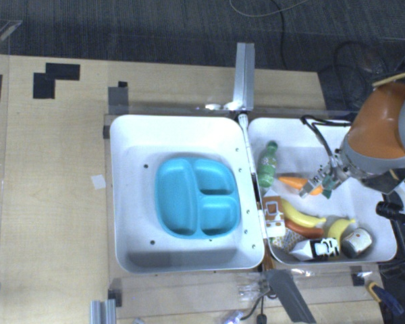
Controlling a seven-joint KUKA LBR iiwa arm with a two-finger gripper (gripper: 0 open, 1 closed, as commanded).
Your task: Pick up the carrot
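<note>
Two shallow white bins sit side by side on the pale wooden worktop [47, 201], which carries a few black markers near its far left edge. Inside the left bin [138, 140] lies a blue divided tray [197, 196], roughly central, with one long compartment on its left and two smaller ones on its right. A metal post [244, 73] stands at the far end of the seam between the bins.

Against the left wall of the right bin [293, 137] a green bottle [266, 164] lies lengthwise. Just right of it the carrot [293, 181] lies on the bin floor, its orange body running left to right, its right end meeting the pincer [318, 184]. The pincer's tips are down at that end of the carrot, apparently closed narrowly around it, though the contact is small and hard to read. Nearer the front of the bin a yellow banana [302, 216] curves beside a small printed carton [273, 214], with a lemon [339, 229], a grey rounded object [356, 241] and a black and white item [322, 248] crowded along the front wall.

The arm [385, 130], with its orange band, comes in from the right above the bin
</note>
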